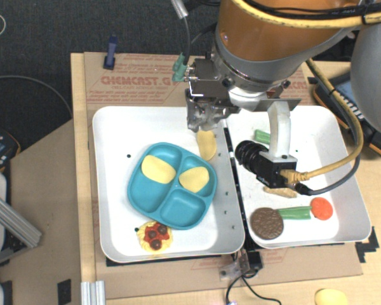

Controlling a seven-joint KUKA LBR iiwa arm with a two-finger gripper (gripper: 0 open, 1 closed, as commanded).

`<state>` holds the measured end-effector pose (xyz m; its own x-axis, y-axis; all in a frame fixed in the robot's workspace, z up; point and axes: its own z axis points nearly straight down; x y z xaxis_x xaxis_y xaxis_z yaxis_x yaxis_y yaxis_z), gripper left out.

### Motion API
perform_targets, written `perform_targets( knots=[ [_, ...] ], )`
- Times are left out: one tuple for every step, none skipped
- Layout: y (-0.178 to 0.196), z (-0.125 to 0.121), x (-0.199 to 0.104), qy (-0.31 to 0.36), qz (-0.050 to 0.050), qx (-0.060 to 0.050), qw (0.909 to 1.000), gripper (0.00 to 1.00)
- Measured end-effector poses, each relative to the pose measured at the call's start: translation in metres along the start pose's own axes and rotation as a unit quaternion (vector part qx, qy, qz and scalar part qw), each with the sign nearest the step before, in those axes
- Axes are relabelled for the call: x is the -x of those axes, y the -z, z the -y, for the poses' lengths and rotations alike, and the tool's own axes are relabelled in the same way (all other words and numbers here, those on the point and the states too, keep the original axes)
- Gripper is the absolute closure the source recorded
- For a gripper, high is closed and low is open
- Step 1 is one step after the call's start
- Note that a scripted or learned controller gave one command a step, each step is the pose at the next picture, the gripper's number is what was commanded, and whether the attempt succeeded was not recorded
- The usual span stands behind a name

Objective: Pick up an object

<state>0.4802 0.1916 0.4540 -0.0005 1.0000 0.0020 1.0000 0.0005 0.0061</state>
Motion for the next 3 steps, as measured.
perform_targets(
  knots=[
    [0.043, 0.001, -0.034, 0.001, 0.0, -0.001, 1.0, 1.0],
    [-0.068, 0.002, 0.037, -0.004, 0.004, -0.01, 0.9999, 1.0],
    [-0.051, 0.001, 0.032, 0.0, 0.0, -0.001, 1.0, 1.0]
  ],
)
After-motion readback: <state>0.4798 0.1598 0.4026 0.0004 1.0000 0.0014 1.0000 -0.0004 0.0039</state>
